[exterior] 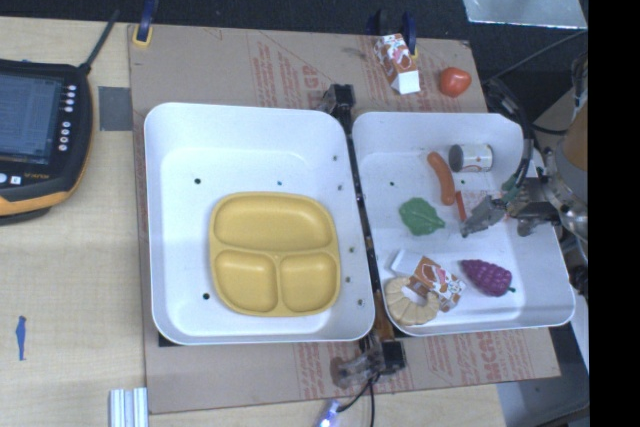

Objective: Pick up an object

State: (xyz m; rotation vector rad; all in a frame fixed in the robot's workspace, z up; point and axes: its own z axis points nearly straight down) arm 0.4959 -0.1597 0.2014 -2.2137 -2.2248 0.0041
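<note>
The gripper (497,213) hovers in the right bin (540,315); finger state cannot be determined. The nearest candidate, a green leaf (421,216), lies just beside it on the bin floor. It appears light, thin and flexible; grip across an edge.

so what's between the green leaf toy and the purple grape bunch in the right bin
Bare white bin floor separates the green leaf toy from the purple grape bunch, seen in the camera view.

Teach pendant (35,137) left; red ball (455,81) beyond bins.
</note>
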